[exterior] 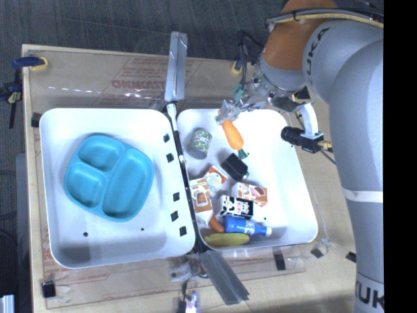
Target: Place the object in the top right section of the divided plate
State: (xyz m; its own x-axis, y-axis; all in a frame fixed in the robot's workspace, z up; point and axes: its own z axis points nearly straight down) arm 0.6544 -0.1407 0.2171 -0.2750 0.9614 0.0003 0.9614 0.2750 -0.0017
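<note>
An orange toy carrot (232, 135) with a green tip hangs slanted over the back of the right bin (293, 194). Its upper end sits between the fingers of my gripper (226, 115), which is shut on it. The blue divided plate (107, 175) lies in the left bin (58, 233), well to the left of the gripper. It has one large section and two smaller ones, and nothing lies on it.
The right bin holds a greenish ball (200, 142), a black block (234, 167), small cartons (207, 191), a cow-patterned box (236, 207), a blue bottle (244, 227) and a yellow-green piece (228, 239). A ridge (177, 175) divides the bins.
</note>
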